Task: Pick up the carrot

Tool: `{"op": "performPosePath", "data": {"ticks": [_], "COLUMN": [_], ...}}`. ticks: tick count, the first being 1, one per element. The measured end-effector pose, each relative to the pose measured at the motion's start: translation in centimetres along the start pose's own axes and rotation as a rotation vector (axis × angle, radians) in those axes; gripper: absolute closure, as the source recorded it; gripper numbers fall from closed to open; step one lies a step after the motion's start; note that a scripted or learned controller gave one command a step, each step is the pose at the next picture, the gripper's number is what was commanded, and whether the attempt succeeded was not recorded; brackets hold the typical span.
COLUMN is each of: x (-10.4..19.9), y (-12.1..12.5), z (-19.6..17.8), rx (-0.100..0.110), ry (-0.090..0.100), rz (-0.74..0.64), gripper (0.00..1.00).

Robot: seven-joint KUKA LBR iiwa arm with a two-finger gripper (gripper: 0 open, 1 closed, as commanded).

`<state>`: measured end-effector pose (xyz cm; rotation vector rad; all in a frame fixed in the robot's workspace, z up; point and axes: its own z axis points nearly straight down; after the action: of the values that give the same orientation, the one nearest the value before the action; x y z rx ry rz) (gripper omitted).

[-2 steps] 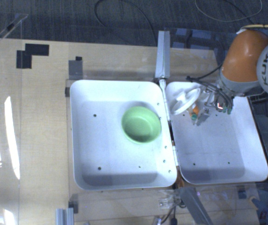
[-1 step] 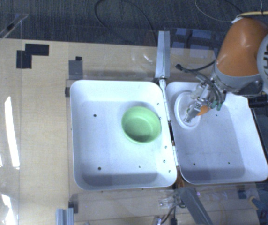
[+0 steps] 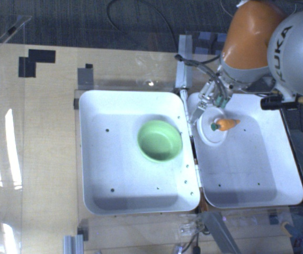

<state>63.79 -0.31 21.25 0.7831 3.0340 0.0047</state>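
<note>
The carrot (image 3: 226, 124), small and orange with a green stub at its left end, lies on a small white round dish (image 3: 211, 133) in the far left part of the right bin (image 3: 257, 189). My gripper (image 3: 208, 106) hangs over the bin's far left corner, just up and left of the carrot and apart from it. It is open, with one finger (image 3: 198, 110) reaching down along the bin's left wall. Nothing sits between the fingers.
A green bowl (image 3: 160, 140) stands upright near the middle of the left bin (image 3: 114, 189). The ridge between the two bins (image 3: 193, 152) runs just left of the dish. The grey and orange arm (image 3: 263, 36) looms over the right bin's far edge.
</note>
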Motion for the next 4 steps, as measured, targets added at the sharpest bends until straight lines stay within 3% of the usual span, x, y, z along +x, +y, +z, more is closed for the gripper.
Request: {"op": "performPosePath", "data": {"ticks": [1,2,3,4], "x": [-4.8,-4.8,-3.6,-6.9], "y": [-8.9,-8.9,-7.5,-9.2], "z": [-5.0,-5.0,-2.0,4.6], "rx": [-0.002,-0.001,0.001,0.002], "ry": [-0.009,-0.009,-0.001,0.002], "rz": [0.031,0.031,-0.119,-0.098], "gripper": [1.0,0.0,0.0,0.0]}}
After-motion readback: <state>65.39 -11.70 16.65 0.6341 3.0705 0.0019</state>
